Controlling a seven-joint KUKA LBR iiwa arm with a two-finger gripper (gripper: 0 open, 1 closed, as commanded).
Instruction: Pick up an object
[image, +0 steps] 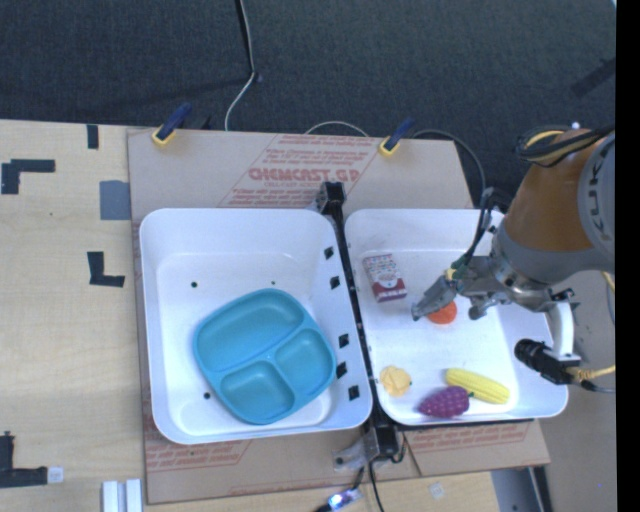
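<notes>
Here, a bench seen from above at a slant carries two shallow white bins set side by side on a sheet of brown cardboard (290, 175). The left bin (165, 250) holds a light blue divided plate (263, 354) with three compartments, lying flat near the bin's middle. The right bin (420, 225) holds several small items: a small red and white carton (384, 277) lying toward the bin's upper left, a small yellow toy (396, 380) near the lower left corner, a purple bunch of grapes (444, 402) just right of it, and a yellow corn cob (478, 385) beside the grapes, toward the lower right. A grey arm with an orange band (550, 205) reaches in from the right. Its gripper (455, 302) sits low over the middle of the right bin, fingers spread apart, one dark fingertip (428, 304) pointing left. A small orange-red round object (442, 313) lies directly beneath the gripper, partly hidden by it; whether the fingers touch it cannot be told.
</notes>
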